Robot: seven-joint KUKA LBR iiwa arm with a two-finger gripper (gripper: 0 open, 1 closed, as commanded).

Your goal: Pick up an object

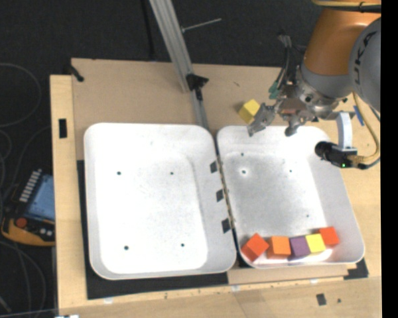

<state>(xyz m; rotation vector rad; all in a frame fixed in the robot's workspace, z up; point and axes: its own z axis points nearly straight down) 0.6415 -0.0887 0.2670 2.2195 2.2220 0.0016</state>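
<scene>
My gripper point(276, 124) hangs over the far edge of the right bin point(278, 184), its two fingers spread apart and open with nothing between them. A yellow cube point(249, 109) lies on the bench just beyond that bin's far left corner, beside the left finger point(258, 122) and outside the gap. Along the bin's near wall sits a row of several cubes: an orange-red one point(255, 246), an orange one point(280, 245), a purple one point(298, 246), a yellow one point(316, 243) and a red-orange one point(329, 236).
The left bin point(152, 197) lies beside the right one, with small clips along the seam. A grey metal strut point(176, 38) slants down to the bench behind the bins. A black cable fitting point(331, 152) sits at the right bin's far right rim.
</scene>
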